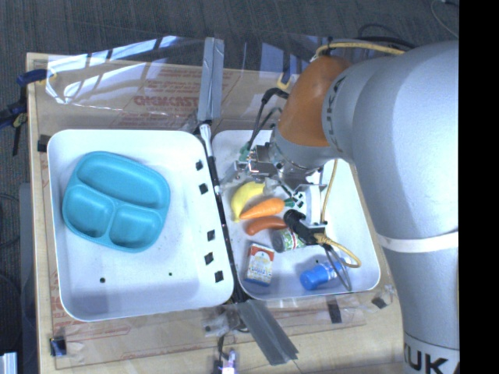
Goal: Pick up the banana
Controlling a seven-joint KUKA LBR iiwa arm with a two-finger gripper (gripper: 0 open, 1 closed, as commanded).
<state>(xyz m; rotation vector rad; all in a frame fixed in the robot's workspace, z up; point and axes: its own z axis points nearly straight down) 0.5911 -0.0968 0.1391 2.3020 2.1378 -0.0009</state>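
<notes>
Grey arm (405,170) bulks largest and closest to the lens, coming in from the right, orange band above the wrist, hanging over the right bin (366,244). Tabletop (374,318) carries two shallow white bins side by side. Left bin (78,294) holds a blue divided plate (115,199), well apart from the action. Right bin is crowded: banana (245,196) lies near its upper left, yellow, tilted, just beside and seemingly touching an orange carrot-like piece (263,209); a second orange piece (265,224) sits just below. Lower down, a small carton (260,264), a green-labelled can (287,240) and a blue object (316,276). Judgement on the banana: likely a light toy, stiff, smooth and a bit slippery, curved; best taken across its middle, where it is narrowest side to side and clear of the carrot. Tool (269,170) sits directly above the banana's upper end, close over it; its fingertips are lost in dark hardware and cables, so I cannot tell whether it is spread or clenched, or whether it touches the fruit.
</notes>
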